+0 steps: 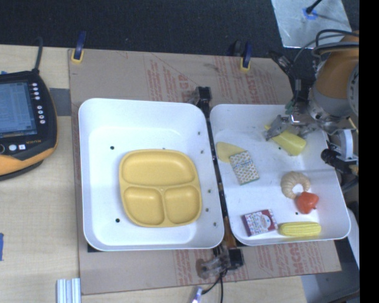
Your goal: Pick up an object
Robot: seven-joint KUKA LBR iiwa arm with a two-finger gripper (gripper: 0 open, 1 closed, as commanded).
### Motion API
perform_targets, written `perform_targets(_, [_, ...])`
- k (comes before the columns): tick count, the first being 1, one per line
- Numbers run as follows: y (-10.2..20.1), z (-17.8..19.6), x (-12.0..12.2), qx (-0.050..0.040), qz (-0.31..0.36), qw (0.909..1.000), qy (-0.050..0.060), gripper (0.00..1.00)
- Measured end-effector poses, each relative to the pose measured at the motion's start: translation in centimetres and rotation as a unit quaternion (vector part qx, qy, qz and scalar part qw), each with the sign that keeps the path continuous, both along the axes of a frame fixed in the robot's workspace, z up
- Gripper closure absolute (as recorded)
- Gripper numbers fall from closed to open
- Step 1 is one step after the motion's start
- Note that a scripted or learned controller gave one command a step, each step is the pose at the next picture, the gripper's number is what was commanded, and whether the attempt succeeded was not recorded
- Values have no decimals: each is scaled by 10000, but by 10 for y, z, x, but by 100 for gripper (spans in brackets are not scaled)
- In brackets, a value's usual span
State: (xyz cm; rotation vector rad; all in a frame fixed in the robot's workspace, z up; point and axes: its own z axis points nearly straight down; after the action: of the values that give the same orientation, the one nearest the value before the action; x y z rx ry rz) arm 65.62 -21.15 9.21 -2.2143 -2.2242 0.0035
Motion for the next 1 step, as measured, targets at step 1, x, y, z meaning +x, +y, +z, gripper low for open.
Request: perform_targets(1, [0,0,0,0,1,10000,0,0])
